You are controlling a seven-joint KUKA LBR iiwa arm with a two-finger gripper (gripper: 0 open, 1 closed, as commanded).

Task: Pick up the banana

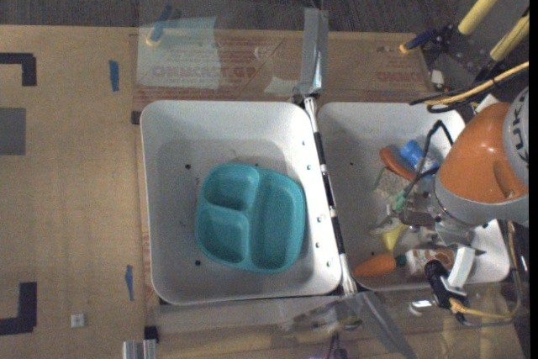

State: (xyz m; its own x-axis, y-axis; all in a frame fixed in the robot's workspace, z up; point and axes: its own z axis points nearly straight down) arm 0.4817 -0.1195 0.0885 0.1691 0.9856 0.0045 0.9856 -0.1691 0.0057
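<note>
Yellow banana (392, 238), seemingly, peeks beneath my claw (414, 219) in the right bin (353, 126), lower right of frame; my grip's state I cannot tell.

Divided plate (250, 217) in left bin (168, 130), carrot (375, 266) in right bin (353, 139), front

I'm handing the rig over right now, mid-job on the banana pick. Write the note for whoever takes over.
Gripper: low in the right bin, over the clutter; finger state cannot be told.
Banana: apparently the small yellow piece under the wrist, beside the carrot; mostly hidden.
Left bin: holds the teal divided tray.
Done: arm is at the pile.
Left: confirm the grasp, lift the banana.
</note>
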